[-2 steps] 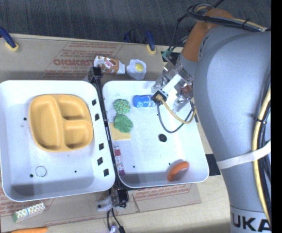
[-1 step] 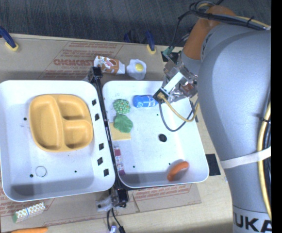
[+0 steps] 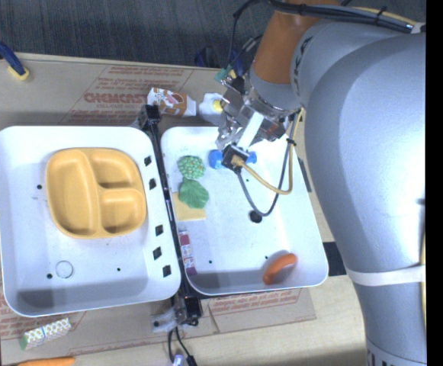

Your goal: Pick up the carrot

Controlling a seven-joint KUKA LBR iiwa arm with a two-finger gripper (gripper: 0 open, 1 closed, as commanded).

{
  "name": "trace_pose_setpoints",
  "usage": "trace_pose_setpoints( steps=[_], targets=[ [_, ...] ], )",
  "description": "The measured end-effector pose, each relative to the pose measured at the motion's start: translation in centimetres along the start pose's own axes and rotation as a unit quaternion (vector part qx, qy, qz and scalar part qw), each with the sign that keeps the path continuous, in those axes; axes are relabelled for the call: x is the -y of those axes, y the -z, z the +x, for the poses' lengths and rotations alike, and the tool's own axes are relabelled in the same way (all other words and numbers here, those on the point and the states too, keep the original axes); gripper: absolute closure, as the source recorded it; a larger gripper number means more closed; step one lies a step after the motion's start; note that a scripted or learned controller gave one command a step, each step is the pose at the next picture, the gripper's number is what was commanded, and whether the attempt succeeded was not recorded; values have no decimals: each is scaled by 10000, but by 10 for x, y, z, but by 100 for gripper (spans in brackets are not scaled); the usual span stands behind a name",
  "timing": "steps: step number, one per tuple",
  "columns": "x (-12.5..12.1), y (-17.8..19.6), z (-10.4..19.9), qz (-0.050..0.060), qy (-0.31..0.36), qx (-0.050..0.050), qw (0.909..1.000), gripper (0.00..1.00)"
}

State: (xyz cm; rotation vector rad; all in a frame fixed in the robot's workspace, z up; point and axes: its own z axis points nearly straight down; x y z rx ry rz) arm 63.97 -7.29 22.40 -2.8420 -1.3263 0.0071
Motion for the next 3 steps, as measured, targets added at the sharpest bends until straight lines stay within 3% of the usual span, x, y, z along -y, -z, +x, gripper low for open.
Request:
trace_pose_setpoints(
  steps=[1, 2, 3],
  targets=[
    [-37, 21, -45, -13, -767, -1, 9971, 100],
    [17, 6, 4, 2, -1316, 2, 9913, 100],
    [-26, 18, -42, -17, -602, -1, 9982, 100]
  ],
)
